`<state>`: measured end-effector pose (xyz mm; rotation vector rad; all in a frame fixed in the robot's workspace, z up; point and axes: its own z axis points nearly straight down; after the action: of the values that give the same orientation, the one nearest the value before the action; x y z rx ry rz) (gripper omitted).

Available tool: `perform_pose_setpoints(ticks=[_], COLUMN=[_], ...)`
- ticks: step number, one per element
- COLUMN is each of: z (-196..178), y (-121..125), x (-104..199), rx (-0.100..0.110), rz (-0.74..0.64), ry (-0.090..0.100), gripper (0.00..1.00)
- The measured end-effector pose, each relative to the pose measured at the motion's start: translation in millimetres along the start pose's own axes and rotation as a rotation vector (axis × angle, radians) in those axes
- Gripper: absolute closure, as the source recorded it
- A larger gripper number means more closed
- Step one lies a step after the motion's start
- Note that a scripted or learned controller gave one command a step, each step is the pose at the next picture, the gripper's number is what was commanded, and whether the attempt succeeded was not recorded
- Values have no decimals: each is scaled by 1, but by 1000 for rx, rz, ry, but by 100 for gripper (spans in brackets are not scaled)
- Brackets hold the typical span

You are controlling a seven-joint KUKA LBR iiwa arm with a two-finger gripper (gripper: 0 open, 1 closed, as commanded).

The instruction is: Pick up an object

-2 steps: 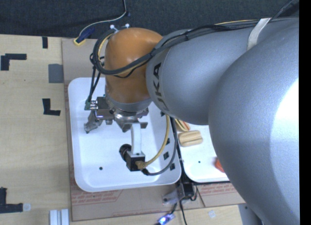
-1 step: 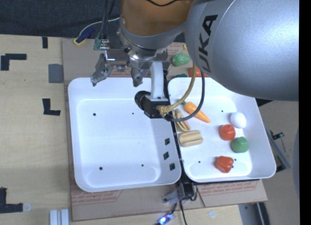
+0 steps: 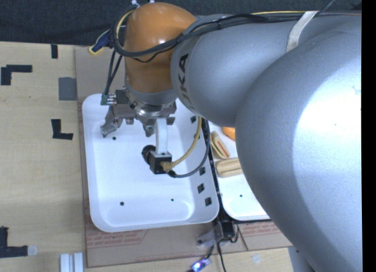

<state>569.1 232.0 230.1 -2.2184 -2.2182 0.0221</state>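
Observation:
My gripper point(image 3: 128, 121) hangs over the far part of the left white bin point(image 3: 132, 191), below the orange wrist band. I see nothing held under it. In the right bin point(image 3: 247, 205), close to the dividing wall, lie a tan striped object point(image 3: 220, 145), a pale wooden block point(image 3: 228, 167) and an orange thing point(image 3: 229, 131). The arm covers part of each and hides most of that bin.
The grey arm point(image 3: 282, 106) spans the right half of the view above the right bin. The bins rest on cardboard point(image 3: 88, 71) on a tan bench with black marks point(image 3: 35, 124). Cables run along the wall between the bins.

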Motion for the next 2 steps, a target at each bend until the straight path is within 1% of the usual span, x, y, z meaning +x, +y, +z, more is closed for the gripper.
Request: perform_pose_setpoints(ticks=[1, 2], z=[-133, -23], y=[-5, 27], x=[1, -1], rx=[-24, -4], rz=[-3, 0], ry=[12, 2], gripper=[0, 0])
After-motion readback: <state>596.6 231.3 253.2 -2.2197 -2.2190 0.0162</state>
